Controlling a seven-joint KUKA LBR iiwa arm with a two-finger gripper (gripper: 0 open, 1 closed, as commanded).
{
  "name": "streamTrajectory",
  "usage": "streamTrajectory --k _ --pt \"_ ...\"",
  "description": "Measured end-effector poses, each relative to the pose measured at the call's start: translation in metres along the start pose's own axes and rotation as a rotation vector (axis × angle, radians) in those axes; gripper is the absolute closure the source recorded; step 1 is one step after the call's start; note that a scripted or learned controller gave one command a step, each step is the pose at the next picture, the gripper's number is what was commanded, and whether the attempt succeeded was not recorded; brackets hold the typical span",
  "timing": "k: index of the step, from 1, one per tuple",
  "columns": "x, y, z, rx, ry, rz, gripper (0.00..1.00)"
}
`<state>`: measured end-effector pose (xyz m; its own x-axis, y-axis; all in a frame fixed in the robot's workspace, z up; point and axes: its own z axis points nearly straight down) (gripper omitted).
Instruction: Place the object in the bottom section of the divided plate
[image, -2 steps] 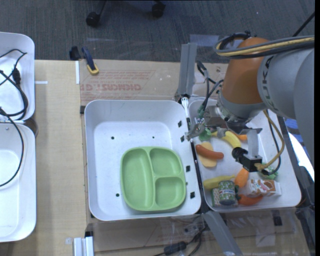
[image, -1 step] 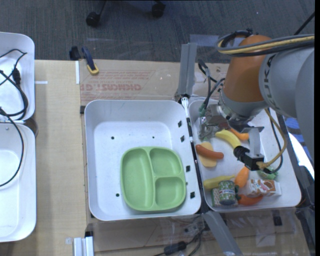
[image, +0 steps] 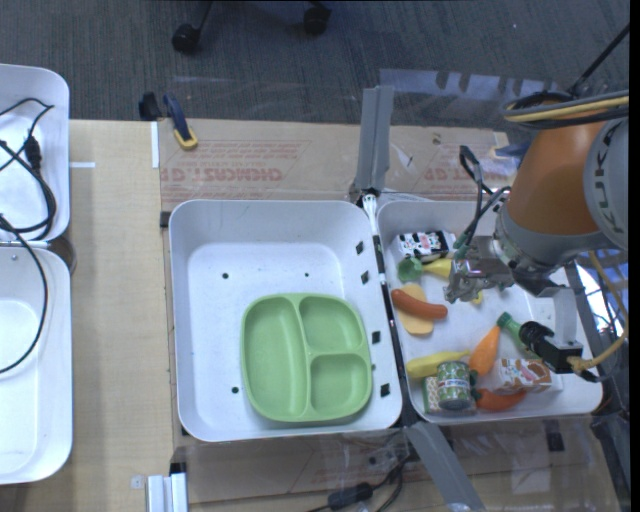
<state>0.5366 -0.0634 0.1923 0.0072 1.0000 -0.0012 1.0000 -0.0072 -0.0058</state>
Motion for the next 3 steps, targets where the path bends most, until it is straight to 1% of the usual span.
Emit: streamTrajectory --k 1,2,3 --pt "-0.048 -0.015 -0.02 -0.001 0.0 0.22 1.0" --pt "-0.147 -0.042 -0.12 -0.001 -0.001 0.252 1.0" --pt "-0.126 -0.054 0.075 -0.015 0.004 0.656 1.0"
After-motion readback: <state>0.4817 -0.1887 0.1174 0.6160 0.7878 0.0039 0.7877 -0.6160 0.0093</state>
